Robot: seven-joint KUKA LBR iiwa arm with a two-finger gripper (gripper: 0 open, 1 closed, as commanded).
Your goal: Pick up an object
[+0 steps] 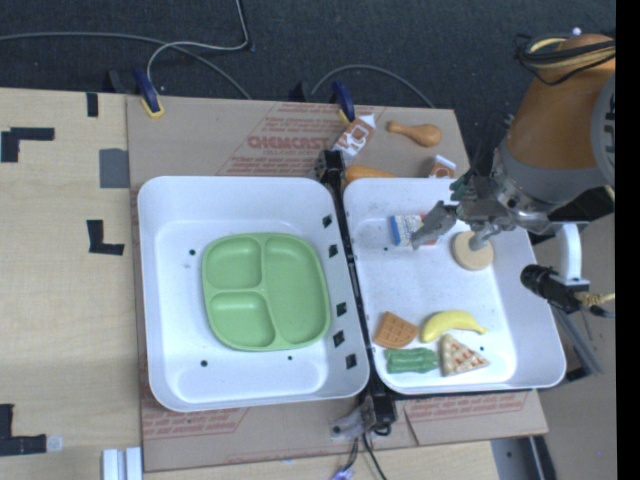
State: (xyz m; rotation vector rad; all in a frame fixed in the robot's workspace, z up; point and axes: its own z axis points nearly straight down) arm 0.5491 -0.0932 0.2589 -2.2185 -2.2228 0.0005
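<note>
green plastic divided plate (pixel 266 290) sits mid left white bin (pixel 160 268). right white bin (pixel 520 308) holds small blue-white packet (pixel 402 230) nr its top, w/ two-finger gripper (pixel 437 224) just beside it, nothing btwn fingers. tan round disc (pixel 474 252) right of gripper. front of bin: waffle square (pixel 395 329), green pickle-like piece (pixel 412 361), yellow banana (pixel 452 323), pizza slice toy (pixel 461 354), all clustered.

Two bins stand side by side on the table (pixel 60 298). The left bin (pixel 165 203) holds a divided plate (pixel 266 291). In the right bin (pixel 520 358), a waffle (pixel 395 330), a banana (pixel 451 323), a pizza slice (pixel 462 356) and a pickle (pixel 412 362) lie near the front edge. A round cookie (pixel 474 255) lies further back, at the right side.
</note>
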